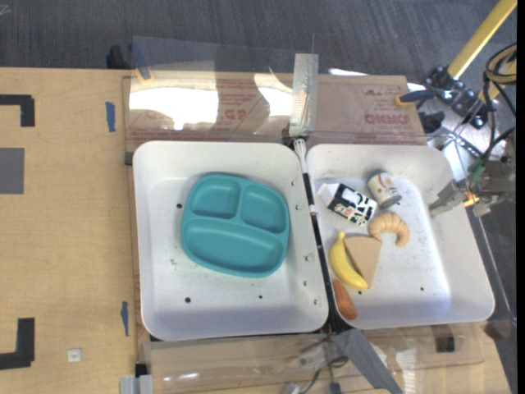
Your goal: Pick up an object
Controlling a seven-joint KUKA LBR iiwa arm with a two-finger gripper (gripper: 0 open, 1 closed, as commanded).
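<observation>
The right white bin (435, 269) holds several small objects close together in its left half. A black-and-white box (353, 204) lies near the back, with a small can (383, 188) on its side just to its right. A toy croissant (391, 226) sits in front of the can. A yellow banana (344, 265) curves along the bin's left wall and touches a tan wedge (367, 257). A reddish sausage (345, 302) lies at the front left corner.
The left white bin (156, 171) carries a teal divided plate (234, 224). A metal post (304, 97) stands behind the seam between the bins. Cables and brackets (467, 130) crowd the right bin's far right edge, below a yellow bar (488, 27).
</observation>
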